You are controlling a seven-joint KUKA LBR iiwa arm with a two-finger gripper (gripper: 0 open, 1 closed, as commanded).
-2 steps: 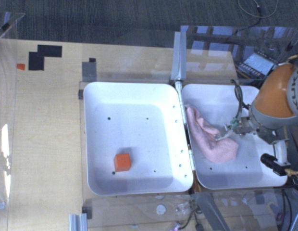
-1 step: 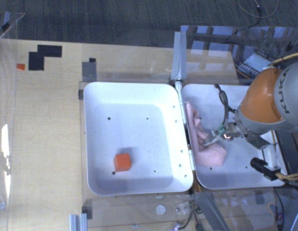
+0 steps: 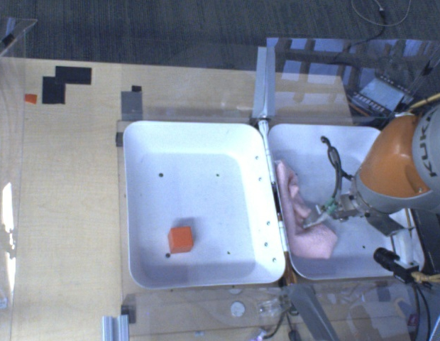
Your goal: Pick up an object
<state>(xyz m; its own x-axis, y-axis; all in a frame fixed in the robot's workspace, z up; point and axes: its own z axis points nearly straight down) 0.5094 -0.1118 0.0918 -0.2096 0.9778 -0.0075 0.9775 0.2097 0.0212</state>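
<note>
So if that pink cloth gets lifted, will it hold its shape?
Probably not. The pink cloth lies crumpled in folds against the right bin's wall, so it looks soft and would likely droop. It seems light, and unlikely to roll or break.

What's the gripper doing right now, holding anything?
Gripper: low over the pink cloth in the right bin; open or closed cannot be told, and no hold is visible.

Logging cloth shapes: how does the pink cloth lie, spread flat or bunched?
Bunched. The pink cloth lies crumpled in folds along the left wall of the right bin, with the gripper at it.
</note>
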